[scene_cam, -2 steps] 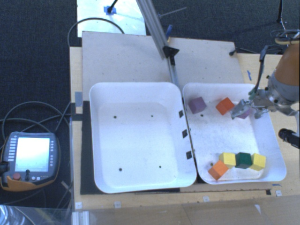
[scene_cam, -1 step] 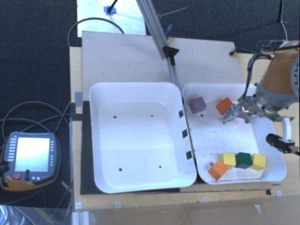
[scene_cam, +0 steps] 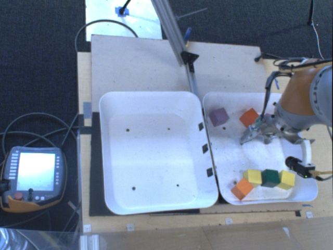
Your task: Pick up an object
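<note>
The right bin point(scene_cam: 223, 155) holds several blocks. A purple cube point(scene_cam: 218, 116) lies near its top left, and an orange cube point(scene_cam: 248, 117) sits a little to the right of it. Along the bin's front run an orange block point(scene_cam: 241, 189), a yellow cube point(scene_cam: 253, 177), a dark green cube point(scene_cam: 270, 177) and another yellow cube point(scene_cam: 286, 179). My gripper point(scene_cam: 248, 136) points left over the middle of the bin, just below the orange cube and apart from the front row. Nothing shows between its fingers.
The left bin point(scene_cam: 112, 139) stands beside the right one. A metal camera pole point(scene_cam: 171, 25) slants across the back of the bench. A teach pendant point(scene_cam: 32, 178) lies on the floor at the left. Cables trail near the arm at the right.
</note>
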You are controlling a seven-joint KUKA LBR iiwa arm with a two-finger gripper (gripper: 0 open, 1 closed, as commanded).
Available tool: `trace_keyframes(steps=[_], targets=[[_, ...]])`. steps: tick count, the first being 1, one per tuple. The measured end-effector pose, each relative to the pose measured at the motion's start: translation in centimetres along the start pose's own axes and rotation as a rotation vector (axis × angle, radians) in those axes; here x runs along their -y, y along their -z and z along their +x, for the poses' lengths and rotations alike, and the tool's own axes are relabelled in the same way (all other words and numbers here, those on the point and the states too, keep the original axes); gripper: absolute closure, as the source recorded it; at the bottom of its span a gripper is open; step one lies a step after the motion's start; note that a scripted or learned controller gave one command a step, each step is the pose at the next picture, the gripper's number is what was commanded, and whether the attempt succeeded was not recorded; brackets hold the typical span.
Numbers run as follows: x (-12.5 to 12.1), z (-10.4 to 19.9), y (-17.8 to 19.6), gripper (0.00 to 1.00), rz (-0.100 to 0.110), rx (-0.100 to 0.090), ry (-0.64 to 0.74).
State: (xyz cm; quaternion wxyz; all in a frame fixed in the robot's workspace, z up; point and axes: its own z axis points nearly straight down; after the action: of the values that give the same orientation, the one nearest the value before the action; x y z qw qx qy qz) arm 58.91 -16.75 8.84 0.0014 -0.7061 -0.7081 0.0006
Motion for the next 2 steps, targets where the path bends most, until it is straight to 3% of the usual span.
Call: trace_keyframes(steps=[1, 2], targets=[[-0.2, -0.1, 1.4, 1.0, -0.007, 0.002, 0.002], [0.0, -0.2, 7.9, 1.0, -0.011, 0.004, 0.001]])
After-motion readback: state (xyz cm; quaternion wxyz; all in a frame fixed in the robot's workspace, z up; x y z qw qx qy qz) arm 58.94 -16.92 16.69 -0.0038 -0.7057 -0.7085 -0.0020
